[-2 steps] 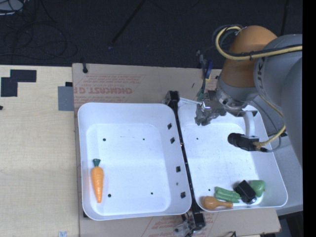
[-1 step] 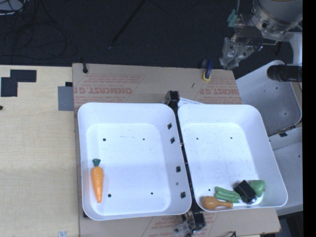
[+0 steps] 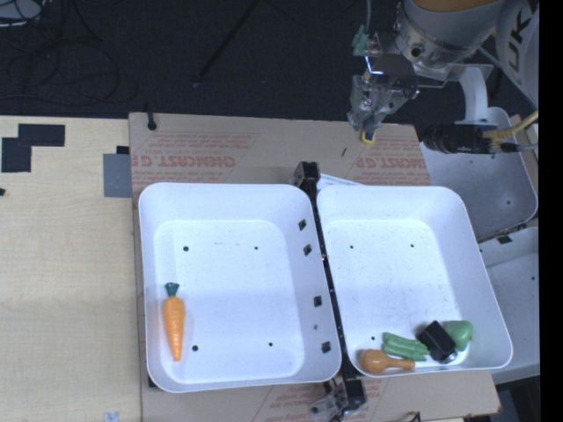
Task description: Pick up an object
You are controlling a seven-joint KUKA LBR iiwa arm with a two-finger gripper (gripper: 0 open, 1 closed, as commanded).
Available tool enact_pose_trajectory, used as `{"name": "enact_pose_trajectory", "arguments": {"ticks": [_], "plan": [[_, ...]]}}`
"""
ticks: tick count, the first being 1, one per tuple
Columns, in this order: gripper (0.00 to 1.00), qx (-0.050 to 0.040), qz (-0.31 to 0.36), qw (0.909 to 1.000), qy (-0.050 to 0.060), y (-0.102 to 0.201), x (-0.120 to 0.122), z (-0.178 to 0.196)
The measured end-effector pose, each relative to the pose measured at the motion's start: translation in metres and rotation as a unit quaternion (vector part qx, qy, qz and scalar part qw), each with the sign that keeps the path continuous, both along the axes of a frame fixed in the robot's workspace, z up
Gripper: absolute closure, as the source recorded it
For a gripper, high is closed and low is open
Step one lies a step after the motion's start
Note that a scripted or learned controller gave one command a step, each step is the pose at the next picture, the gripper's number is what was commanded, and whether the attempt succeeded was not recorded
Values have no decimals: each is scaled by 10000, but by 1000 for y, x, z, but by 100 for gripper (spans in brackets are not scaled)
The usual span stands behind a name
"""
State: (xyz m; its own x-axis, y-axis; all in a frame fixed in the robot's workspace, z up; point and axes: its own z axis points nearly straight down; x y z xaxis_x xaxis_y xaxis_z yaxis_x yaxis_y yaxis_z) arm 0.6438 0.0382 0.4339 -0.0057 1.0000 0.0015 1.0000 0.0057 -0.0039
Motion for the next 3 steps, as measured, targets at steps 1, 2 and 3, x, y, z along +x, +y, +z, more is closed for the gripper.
{"name": "enact_pose_trajectory", "arguments": {"ticks": [1, 2, 3], "plan": [[100, 10, 19, 10000, -39, 73, -48, 76], [100, -28, -46, 10000, 47, 40, 1, -46], [100, 7, 5, 10000, -39, 83, -52, 36]]}}
